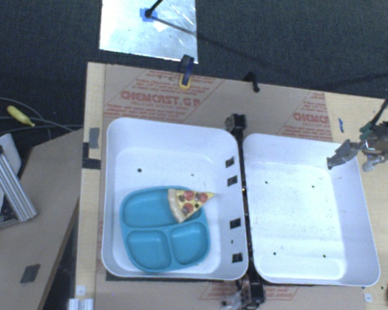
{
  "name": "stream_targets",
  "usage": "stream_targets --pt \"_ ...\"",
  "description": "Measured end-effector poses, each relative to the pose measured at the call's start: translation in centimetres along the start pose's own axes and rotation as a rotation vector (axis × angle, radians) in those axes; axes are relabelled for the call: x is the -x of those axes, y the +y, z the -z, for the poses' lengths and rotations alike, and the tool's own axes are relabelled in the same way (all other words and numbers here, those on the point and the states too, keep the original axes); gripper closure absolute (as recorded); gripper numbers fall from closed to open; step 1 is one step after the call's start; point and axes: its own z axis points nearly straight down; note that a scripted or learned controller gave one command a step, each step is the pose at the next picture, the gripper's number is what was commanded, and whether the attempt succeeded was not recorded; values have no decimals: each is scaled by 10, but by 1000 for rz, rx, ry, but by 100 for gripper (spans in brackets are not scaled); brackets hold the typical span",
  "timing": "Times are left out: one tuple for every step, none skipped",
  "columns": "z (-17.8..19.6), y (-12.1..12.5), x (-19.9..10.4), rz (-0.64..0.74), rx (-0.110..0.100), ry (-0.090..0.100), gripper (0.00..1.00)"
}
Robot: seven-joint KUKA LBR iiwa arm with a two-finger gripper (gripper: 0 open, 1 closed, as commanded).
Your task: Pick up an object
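Approach step judged pending: grey two-finger gripper (346, 155), grip state indeterminable, is poised over the right white bin's (306, 262) far edge; toy pizza slice (188, 202) lies on a blue divided plastic tray (147, 238) in the left bin, requiring leftward travel

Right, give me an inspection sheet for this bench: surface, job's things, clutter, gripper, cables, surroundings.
Surface: brown bench board with red lettering, bearing the left bin and the right bin side by side.
Job's things: pizza slice toy lying on the upper right rim of the blue divided plate, both in the left bin.
Clutter: nothing seen in the right bin.
Gripper: gripper hangs over the right bin's upper right corner, nothing seen in it.
Cables: black cables at the front edge between the bins.
Surroundings: shiny sheet on dark floor, metal frame at left.
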Motion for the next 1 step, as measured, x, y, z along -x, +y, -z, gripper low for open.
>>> stream_targets --pt "-155 -47 1 -4 -17 5 0"
